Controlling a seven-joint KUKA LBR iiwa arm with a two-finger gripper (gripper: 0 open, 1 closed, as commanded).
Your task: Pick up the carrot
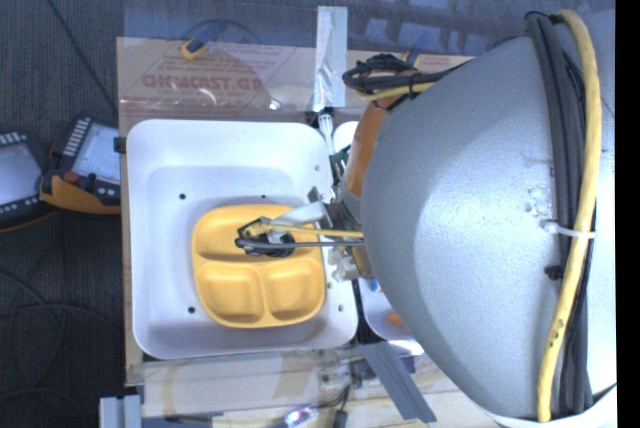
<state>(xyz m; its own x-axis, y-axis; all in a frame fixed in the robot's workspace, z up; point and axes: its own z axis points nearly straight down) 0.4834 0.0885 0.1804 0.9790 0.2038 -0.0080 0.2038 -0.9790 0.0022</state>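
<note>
The big grey arm (pixel 480 236) covers nearly all of the right bin (pixel 375 321). A small orange patch (pixel 394 319) peeks out under the arm at that bin's near left corner. It may be the carrot, but too little shows to be sure. My gripper (pixel 328 228) hangs over the divide between the two bins, at the right edge of a yellow divided plate (pixel 250 291) in the left bin (pixel 160 216). Its lower end is hidden by the wrist.
The yellow plate lies in the near right part of the left bin. A cardboard sheet (pixel 220 81) lies behind the bins. A handheld pendant (pixel 80 166) sits on the floor to the left.
</note>
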